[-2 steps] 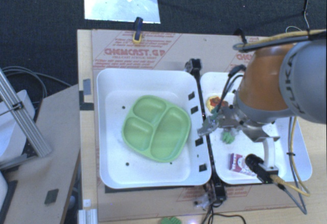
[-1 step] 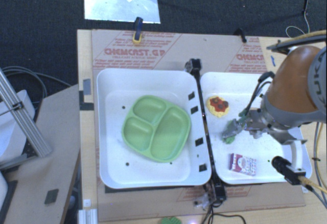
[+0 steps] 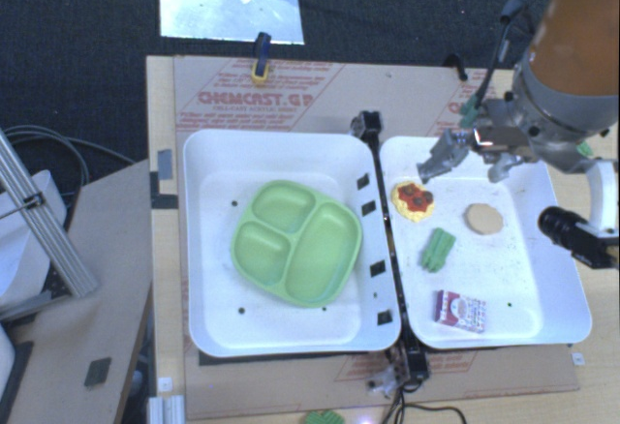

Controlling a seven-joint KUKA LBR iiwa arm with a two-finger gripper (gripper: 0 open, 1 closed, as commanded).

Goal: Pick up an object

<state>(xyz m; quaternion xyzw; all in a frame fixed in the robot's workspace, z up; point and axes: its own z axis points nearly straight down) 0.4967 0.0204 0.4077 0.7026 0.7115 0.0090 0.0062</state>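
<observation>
Small yellow toy pizza with red topping (image 3: 413,200) near right bin (image 3: 572,316) upper-left wall, clear floor around it, gripper (image 3: 470,159) just above-right, fingers spread, holding nothing, tan disc (image 3: 483,218), green piece (image 3: 438,249), red-white packet (image 3: 460,310) apart, green divided tray (image 3: 295,241) in left bin (image 3: 208,219)

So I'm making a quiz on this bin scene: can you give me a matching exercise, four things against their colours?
Things:
1. divided tray
2. round cookie
3. small packet
4. toy pizza

Colours:
A. tan
B. yellow with red topping
C. light green
D. red and white

Pairs: 1-C, 2-A, 3-D, 4-B
</observation>
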